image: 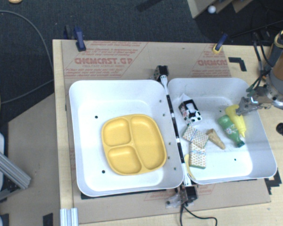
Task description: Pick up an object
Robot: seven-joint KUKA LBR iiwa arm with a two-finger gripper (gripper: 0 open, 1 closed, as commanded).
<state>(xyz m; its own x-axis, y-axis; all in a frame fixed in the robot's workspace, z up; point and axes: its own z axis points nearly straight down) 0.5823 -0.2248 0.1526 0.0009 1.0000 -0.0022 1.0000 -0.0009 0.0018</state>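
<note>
Hovering my pincer, grip state I cannot tell, just right of the yellow banana: probably light, smooth, slippery plastic; best pinched mid-body.

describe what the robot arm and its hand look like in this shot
The arm has a rounded grey body with an orange band near the top right edge. Dark cables loop beside it. Its hand is a small grey metal assembly; finer detail is too small to tell.
</note>
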